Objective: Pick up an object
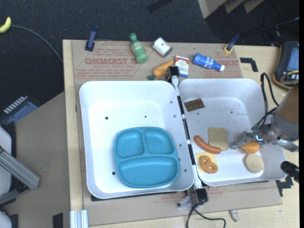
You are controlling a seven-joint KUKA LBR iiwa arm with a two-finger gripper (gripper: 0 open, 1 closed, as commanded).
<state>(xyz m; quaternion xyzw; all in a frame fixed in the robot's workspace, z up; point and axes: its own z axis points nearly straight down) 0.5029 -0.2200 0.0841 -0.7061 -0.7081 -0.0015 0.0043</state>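
Item: small orange object (pixel 251 148), rounded and glossy, lying in the right bin (pixel 223 91). We log it directly beneath the gripper (pixel 247 139), touching or just under the fingers; whether they are parted or closed we cannot tell. Just beyond the fingertips: a tan bread slice (pixel 218 137). Below the fingers: a pale round piece (pixel 254 163).

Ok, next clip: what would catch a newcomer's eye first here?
The blue divided tray in the left bin stands out most. In the right bin, the gripper reaches in from the right, right beside an orange item, with a sausage and a pretzel nearby. Bottles and cartons lie on the board behind the bins.
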